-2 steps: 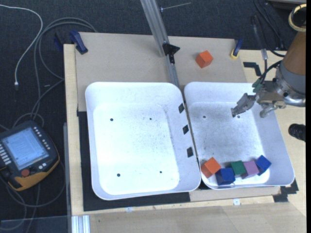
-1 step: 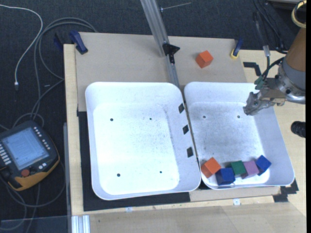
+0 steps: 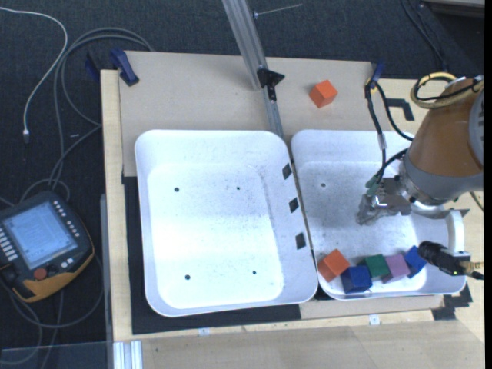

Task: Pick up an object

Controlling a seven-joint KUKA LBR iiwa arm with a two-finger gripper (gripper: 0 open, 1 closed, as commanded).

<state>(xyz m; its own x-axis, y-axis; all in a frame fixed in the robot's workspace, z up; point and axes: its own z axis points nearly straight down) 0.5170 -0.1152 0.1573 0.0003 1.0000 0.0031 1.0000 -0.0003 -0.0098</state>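
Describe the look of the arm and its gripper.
The arm is thick and rounded, with a broad orange band above a grey wrist section. A yellow cable loops at its top and dark cables run beside it. The gripper is small, metallic grey, with a green spot near its base.

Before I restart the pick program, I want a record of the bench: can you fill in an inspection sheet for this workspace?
Surface: wooden bench bearing two white bins side by side, left bin and right bin.
Job's things: a row of blocks along the right bin's near wall: orange block, blue block, green block, purple block, second blue block.
Clutter: a stray orange cube on the bench behind the bins.
Grippers: gripper low over the right bin's middle, apart from the blocks; nothing seen in it.
Cables: grey cables looping on the floor at left.
Surroundings: teach pendant on dark carpet; blue clamps at the bench's far edge.
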